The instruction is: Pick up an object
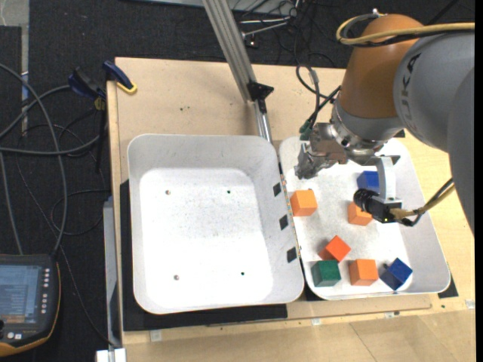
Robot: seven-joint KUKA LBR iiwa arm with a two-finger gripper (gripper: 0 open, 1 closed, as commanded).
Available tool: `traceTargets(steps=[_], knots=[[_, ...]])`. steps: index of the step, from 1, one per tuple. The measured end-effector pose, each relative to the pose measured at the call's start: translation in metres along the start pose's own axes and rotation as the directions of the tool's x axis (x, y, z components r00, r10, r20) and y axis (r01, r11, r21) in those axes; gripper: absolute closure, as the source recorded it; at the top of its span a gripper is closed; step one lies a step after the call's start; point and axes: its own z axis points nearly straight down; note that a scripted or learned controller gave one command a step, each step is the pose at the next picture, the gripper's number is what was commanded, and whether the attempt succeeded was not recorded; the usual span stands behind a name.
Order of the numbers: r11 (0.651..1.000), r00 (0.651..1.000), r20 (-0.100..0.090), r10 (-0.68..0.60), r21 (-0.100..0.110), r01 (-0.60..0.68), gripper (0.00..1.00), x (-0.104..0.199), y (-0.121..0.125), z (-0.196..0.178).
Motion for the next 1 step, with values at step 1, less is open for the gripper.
traceTargets(steps=[1], knots=[[1.0, 1.0, -0.001, -0.001, -0.001, 0.001, 1.0, 0.053, 0.0113, -0.0096]])
